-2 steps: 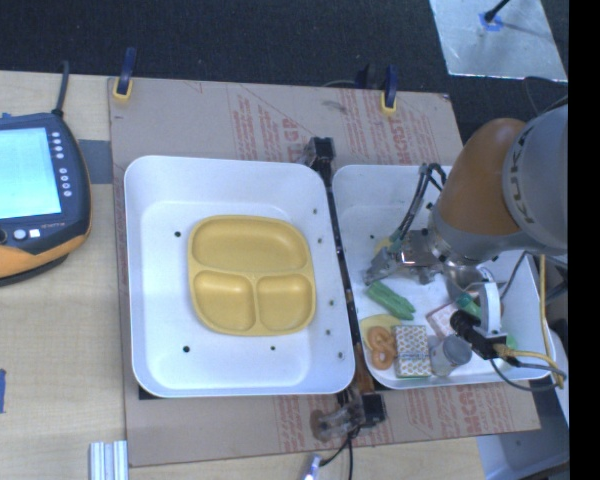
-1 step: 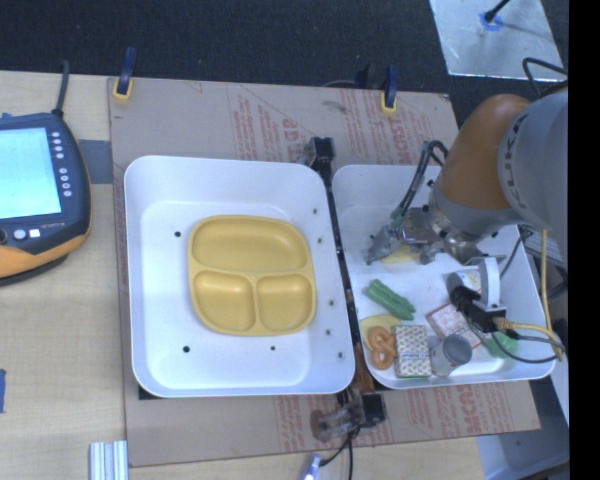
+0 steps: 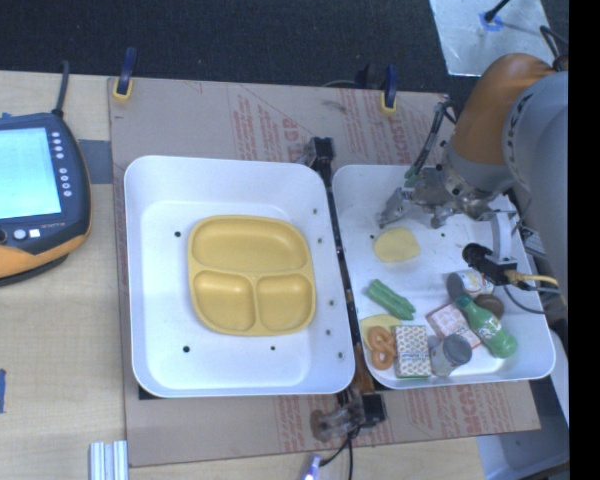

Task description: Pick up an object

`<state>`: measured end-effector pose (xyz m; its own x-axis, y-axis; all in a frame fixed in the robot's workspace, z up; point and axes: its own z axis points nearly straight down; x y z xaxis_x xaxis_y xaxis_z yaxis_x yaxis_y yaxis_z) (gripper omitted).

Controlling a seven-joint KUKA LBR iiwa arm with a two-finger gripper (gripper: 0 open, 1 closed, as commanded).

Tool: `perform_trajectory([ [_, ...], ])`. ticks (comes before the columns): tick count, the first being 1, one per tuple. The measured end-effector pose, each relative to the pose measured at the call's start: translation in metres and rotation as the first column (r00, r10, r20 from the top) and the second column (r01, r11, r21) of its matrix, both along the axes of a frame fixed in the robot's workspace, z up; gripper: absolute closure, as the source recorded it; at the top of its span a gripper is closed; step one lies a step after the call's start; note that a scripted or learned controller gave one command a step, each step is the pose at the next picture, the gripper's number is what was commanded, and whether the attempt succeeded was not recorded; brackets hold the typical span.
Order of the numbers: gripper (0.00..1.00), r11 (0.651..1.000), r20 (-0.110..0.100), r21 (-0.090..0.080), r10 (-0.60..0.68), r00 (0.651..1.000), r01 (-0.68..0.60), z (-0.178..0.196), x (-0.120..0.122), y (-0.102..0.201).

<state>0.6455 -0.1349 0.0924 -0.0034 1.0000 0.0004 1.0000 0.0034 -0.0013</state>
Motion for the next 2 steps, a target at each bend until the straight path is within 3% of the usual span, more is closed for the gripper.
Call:
perform_trajectory([
  [1,0.00,1.000,-0.003,-0.001,0.003,1.000,-0.003,-0.001,-0.023,0.035],
  [2,0.00,1.000,-0.004,-0.001,0.000,1.000,0.000,-0.001,-0.038,0.042],
])
